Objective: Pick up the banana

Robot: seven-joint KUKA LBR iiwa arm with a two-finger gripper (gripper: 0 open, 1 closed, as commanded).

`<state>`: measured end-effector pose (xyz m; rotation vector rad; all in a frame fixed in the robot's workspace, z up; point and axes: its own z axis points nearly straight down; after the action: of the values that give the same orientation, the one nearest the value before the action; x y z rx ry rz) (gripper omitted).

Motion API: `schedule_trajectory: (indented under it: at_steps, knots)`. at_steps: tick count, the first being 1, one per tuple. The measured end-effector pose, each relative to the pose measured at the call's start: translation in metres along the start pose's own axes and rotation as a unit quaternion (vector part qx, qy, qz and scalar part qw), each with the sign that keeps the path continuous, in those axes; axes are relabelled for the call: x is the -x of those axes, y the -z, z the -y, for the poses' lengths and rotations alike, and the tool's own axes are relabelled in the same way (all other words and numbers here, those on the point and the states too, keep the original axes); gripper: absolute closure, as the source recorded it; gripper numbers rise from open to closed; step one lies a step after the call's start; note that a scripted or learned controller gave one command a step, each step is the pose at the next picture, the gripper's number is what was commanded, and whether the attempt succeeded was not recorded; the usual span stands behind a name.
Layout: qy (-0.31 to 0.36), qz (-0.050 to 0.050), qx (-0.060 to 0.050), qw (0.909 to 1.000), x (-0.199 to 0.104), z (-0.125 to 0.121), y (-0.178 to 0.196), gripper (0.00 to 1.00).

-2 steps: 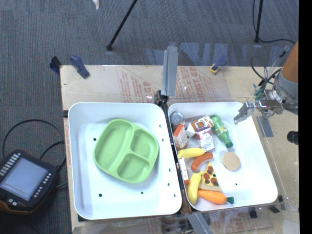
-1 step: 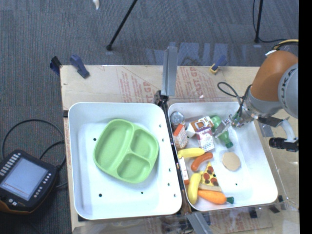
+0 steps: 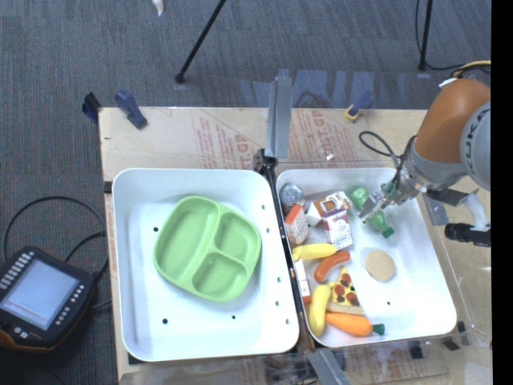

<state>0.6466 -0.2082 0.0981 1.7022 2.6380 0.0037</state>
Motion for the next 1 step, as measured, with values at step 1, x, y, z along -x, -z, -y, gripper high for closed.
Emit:
schedule_trajectory:
  at_steps: [1]
  knots:
    - [-0.039,-0.001,-0.002,0.9992,0.003,0.0038,-0.01,1.0]
